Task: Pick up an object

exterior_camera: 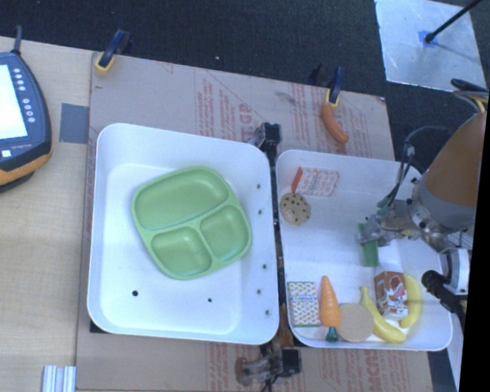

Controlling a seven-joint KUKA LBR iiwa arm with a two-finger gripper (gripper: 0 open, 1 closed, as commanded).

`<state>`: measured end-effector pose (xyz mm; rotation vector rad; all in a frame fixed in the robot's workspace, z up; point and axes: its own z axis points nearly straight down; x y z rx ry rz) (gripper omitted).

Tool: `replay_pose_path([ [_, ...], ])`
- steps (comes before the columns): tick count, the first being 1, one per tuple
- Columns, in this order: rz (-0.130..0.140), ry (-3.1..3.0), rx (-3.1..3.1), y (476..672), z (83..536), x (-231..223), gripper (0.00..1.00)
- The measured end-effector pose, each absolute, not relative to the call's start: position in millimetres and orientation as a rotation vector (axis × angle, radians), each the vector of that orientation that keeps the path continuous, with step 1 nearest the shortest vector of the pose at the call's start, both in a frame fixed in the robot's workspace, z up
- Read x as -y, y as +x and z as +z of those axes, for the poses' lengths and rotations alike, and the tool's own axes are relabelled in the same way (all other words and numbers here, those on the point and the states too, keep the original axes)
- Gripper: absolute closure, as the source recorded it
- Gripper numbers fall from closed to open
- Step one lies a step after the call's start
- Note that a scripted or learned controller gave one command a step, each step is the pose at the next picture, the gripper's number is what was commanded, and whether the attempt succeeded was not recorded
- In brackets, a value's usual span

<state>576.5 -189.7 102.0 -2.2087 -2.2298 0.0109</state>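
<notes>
Two white bins sat on a wooden bench.
Gripper (378,235) hung above the right bin (352,172); its grip couldn't be judged. Next, probably descend onto the banana (388,326).

Teach pendant (4,126) left; clamps (110,50) on board's far edge.

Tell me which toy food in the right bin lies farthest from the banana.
The cookie, round and speckled, near the bin's upper left; the carrot lies right beside the banana.

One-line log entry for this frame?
end effector: over right white bin | nearest: small green block | green divided plate: left white bin
</notes>
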Motion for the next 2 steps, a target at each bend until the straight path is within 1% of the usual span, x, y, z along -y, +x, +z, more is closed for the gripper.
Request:
replay_pose_path([
  [1,0.001,-2.216,2.225,641.5,158,140,1.0],
  [2,0.006,-2.212,2.227,596.2,192,62,1.0],
])
